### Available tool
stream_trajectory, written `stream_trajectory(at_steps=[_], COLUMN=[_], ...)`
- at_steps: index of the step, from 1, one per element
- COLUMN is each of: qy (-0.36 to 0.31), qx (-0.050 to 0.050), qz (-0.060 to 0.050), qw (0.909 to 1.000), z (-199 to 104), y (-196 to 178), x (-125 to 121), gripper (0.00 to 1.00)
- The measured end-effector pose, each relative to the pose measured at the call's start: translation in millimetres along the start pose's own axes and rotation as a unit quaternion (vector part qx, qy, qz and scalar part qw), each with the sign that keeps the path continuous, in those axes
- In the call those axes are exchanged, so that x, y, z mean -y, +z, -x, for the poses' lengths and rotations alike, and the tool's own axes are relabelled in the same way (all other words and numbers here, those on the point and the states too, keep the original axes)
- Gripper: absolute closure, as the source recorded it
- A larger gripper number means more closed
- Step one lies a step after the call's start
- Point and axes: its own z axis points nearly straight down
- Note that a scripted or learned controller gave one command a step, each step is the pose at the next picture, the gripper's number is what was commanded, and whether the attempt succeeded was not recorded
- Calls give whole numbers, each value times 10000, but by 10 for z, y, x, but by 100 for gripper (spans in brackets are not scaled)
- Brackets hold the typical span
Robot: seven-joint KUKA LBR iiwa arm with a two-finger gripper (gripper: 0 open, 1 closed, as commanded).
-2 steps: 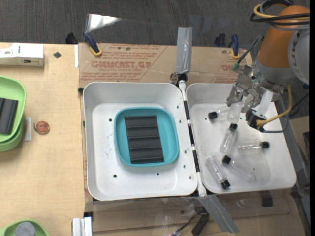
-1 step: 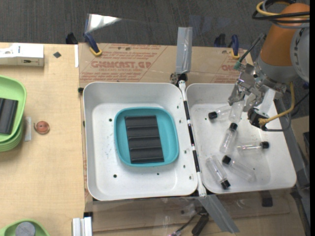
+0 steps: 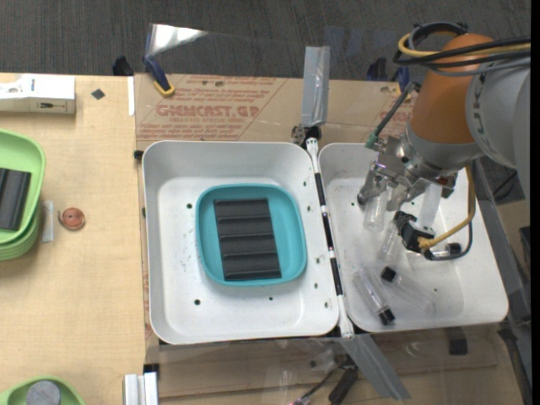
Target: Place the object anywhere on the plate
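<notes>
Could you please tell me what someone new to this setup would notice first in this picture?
Most likely the teal plate, bearing a dark ribbed block, in the middle of the left white bin. Next comes the grey arm with its orange band, reaching in from the right over the right bin, its gripper low above small clear tubes with dark caps.

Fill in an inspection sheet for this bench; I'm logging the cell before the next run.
Surface: wooden bench bearing two white bins, left bin, right bin.
Job's things: teal plate in left bin, holding a dark ribbed block; clear tubes in right bin.
Clutter: green tray, white box.
Grippers: gripper over right bin.
Cables: yellow and black cables at the wrist.
Surroundings: cardboard, dark floor.
</notes>
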Motion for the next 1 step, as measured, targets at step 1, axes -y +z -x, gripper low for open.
stream_trajectory(at_steps=[1], qy=[1], qx=[-1], qz=[2], qw=[10000], z=[3], y=[-2], x=[-2], gripper=[0])
